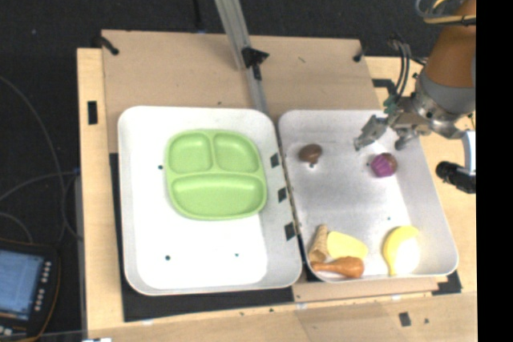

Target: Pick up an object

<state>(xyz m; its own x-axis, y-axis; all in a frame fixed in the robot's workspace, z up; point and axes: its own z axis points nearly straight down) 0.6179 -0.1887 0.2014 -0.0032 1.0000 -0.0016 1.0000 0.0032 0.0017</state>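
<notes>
Camera view: the gripper (387, 134) hangs over the far right part of the right bin (353, 196), its two fingers spread apart with nothing between them. Just beside it, toward the near side, lies a purple piece (384, 165), apart from the fingers and not touched. A brown piece (311, 153) sits near the bin's far left side, well apart from the gripper. Along the near edge lie a yellow wedge (346, 245), an orange carrot (340, 267) touching it, and, toward the near right corner, a lemon (401, 249). The left bin (144, 252) carries a green tray (216, 175) with three compartments.

The step in hand looks like the approach: the arm is lined up above a target but no grasp is made. The purple piece is the likeliest pick, being closest. The next move calls for shifting the open fingers a little toward the near edge so they straddle the piece, then descending and closing. It is small and round, so it may roll away if a finger strikes it off-centre.
</notes>
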